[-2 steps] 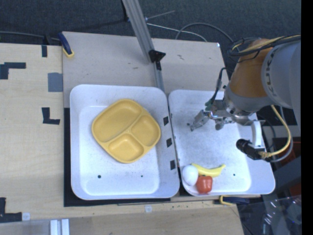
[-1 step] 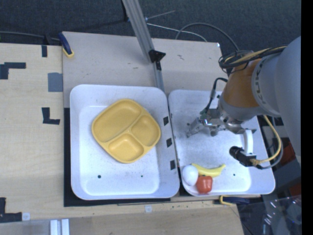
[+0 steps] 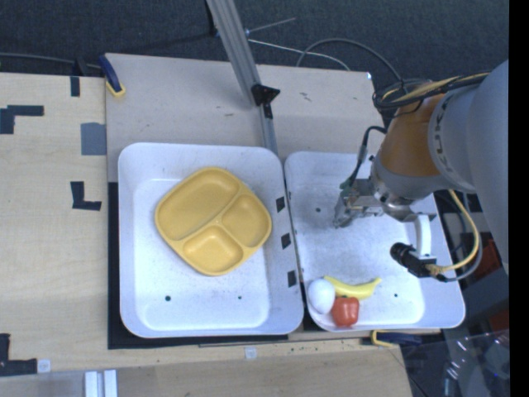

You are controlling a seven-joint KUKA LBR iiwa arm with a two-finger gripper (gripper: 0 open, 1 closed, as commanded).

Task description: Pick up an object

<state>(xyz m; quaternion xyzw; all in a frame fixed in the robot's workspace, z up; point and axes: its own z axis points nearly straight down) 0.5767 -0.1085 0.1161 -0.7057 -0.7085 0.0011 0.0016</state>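
The metal gripper [image 3: 345, 211] hangs over the speckled floor of the right bin [image 3: 438, 308]; its jaw state cannot be told. A curved banana [image 3: 357, 287], a smooth white egg [image 3: 320, 295] and a glossy red pepper [image 3: 346, 310] cluster at that bin's near edge. A yellow three-compartment plastic plate [image 3: 213, 220] lies in the left bin [image 3: 132, 246].

Single fixed overhead camera, angled down on the bench.

Looks from above at a slant, far enough back to take in both white bins: left bin [image 3: 136, 304] and right bin [image 3: 438, 308] sit side by side mid-frame. Wooden bench top [image 3: 50, 222] runs off the left edge, dark floor [image 3: 99, 15] along the top. Arm [image 3: 450, 131] comes in from the right edge. One view, so no overlap.
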